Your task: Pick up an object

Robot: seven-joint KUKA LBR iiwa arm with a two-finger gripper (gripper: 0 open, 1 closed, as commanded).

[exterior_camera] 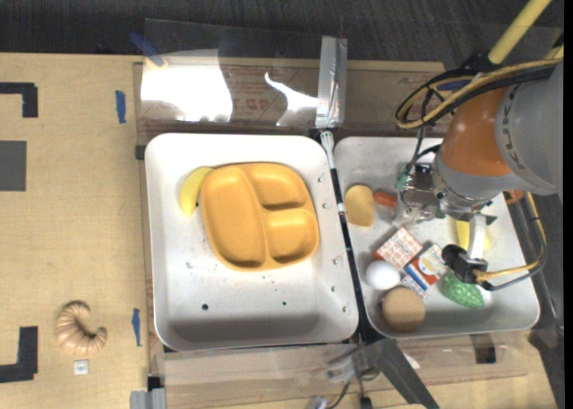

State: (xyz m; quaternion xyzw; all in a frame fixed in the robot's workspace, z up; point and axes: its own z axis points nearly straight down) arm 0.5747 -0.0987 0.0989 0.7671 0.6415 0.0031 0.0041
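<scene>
The right bin (pixel 519 309) holds several small objects. A tan potato-like lump (pixel 360 204) lies at its left wall, with an orange carrot-like piece (pixel 385 199) beside it. Toward the front are a red-and-white box (pixel 399 245), a white ball (pixel 383 275), a brown round object (pixel 403 306), a blue-and-white packet (pixel 426 266) and a green object (pixel 462 292). A yellow piece (pixel 464 235) lies under the arm. My gripper (pixel 423 201) hangs over the middle of the right bin, just right of the carrot-like piece. The wrist hides what lies below it.
The left bin (pixel 179 300) carries an orange divided tray (pixel 260 213) with a yellow banana-like piece (pixel 190 188) tucked at its left edge. A pinkish curled toy (pixel 81 327) lies on the bench at the far left. Cables (pixel 439 89) loop behind the arm.
</scene>
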